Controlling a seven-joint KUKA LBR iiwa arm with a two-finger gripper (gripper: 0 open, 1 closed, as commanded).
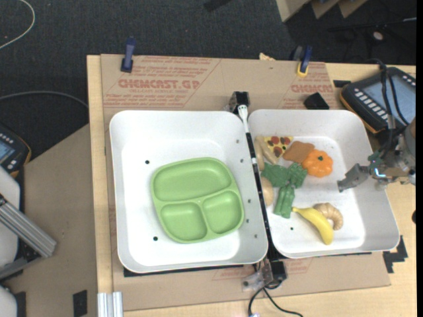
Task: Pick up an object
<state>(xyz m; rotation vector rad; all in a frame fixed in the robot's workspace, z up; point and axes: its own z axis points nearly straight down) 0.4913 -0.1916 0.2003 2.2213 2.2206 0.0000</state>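
Right bin [380, 210] | gripper [353, 177] above floor | touching nothing

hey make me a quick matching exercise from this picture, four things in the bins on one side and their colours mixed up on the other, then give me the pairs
Things:
1. divided plate in the left bin
2. banana
3. round fruit
4. right bin

Colours:
A. orange
B. white
C. light green
D. yellow

Pairs: 1-C, 2-D, 3-A, 4-B
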